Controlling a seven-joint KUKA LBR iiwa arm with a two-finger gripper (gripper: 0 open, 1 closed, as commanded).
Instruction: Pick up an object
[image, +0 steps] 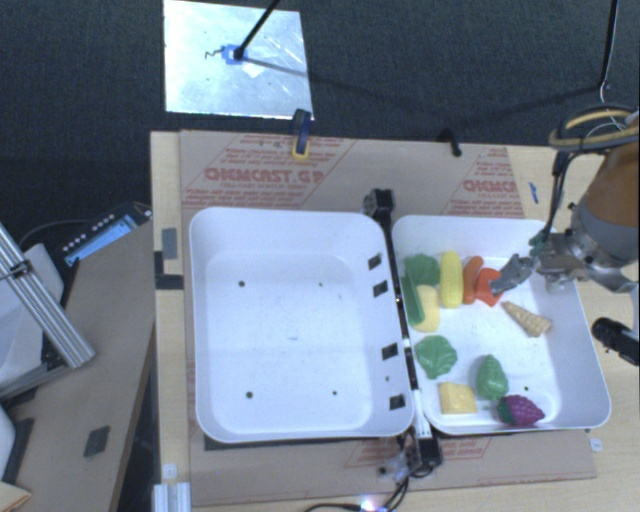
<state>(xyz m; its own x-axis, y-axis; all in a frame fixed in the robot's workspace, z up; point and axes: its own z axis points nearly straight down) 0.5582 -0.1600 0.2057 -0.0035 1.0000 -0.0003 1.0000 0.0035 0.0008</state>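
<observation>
**Bench inventory: gripper over the right bin, toy food below**

1. Arm. You see the grey arm (610, 215) with its orange band entering from 3 o'clock, wrist over the right bin's far right part.

2. Gripper (512, 273). It reaches leftward toward the bin's upper middle. Whether it is open, closed or gripping anything, you cannot tell from this view. Its tip sits just beside the orange-red toy; contact cannot be judged.

3. Right bin (590, 385), shallow and white. Your candidates for picking all lie here:
- green leafy toy (422, 268), at 11 o'clock in the bin
- pale yellow piece (427, 308), just below it, touching or nearly so
- yellow corn cob (451, 277), upright in the view, beside the leafy toy
- orange-red toy (480, 281), at 12 o'clock, just right of the cob
- tan cone (527, 318), at the bin's centre-right, lying apart from the others
- green lettuce-like piece (436, 355), at 8 o'clock
- yellow wedge (458, 398), at 7 o'clock, near the front wall
- green pepper-like toy (491, 378), at 6 o'clock
- purple grape bunch (521, 410), touching or just beside the pepper-like toy, against the front rim

4. Left bin (290, 320), shallow and white, side by side with the right bin, joined along a black clipped seam.

5. Base. Both bins rest on a printed cardboard sheet (270, 170) on the bench.
</observation>
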